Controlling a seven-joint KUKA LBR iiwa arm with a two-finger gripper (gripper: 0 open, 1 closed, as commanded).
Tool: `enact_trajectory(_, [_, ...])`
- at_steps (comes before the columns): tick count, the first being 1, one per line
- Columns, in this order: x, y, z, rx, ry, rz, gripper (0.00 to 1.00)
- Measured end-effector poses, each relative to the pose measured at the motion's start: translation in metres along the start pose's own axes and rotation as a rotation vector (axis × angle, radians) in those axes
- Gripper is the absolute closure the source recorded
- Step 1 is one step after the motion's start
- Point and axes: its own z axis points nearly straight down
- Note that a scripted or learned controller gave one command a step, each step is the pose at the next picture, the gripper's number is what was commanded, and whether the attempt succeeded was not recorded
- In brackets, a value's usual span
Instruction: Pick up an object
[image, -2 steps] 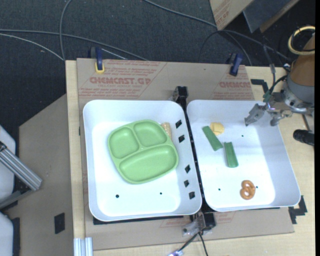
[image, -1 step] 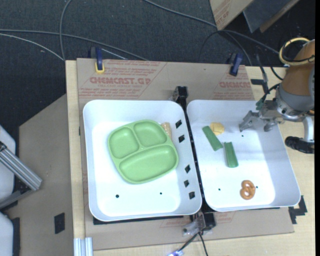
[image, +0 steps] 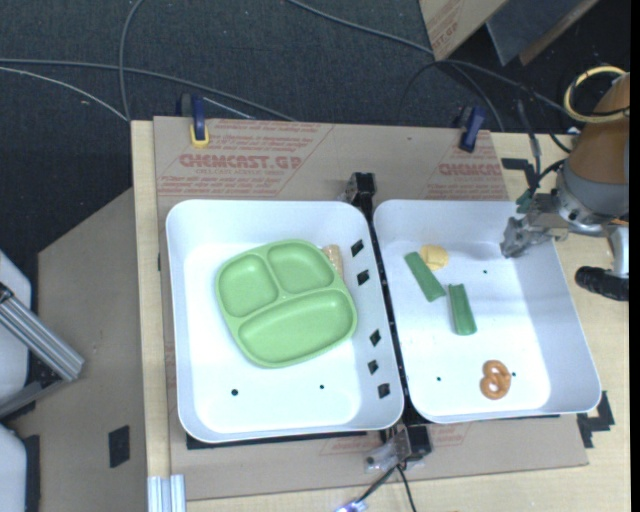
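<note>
The gripper (image: 520, 238) hangs over the right bin's (image: 560, 330) far right corner, and I cannot tell how its jaws stand, while the nearest pieces, a yellow chunk (image: 434, 257) and two green sticks (image: 444, 293), lie leftward, the sticks' long axes running near-to-far.

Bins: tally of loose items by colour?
Green: 3 - plate in the left bin, two sticks in the right bin
Yellow: 1 - chunk, right bin
Tan: 2 - pretzel, right bin; small piece at the plate's far edge
Total: 6
</note>
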Motion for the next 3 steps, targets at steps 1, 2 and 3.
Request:
enact_trajectory(1, [0.007,0.0,-0.062,-0.004,-0.002,0.001,1.0])
enact_trajectory(2, [0.015,0.003,-0.11,-0.005,-0.002,0.0,1.0])
enact_trajectory(3, [0.015,0.004,-0.165,-0.005,-0.003,0.001,1.0])
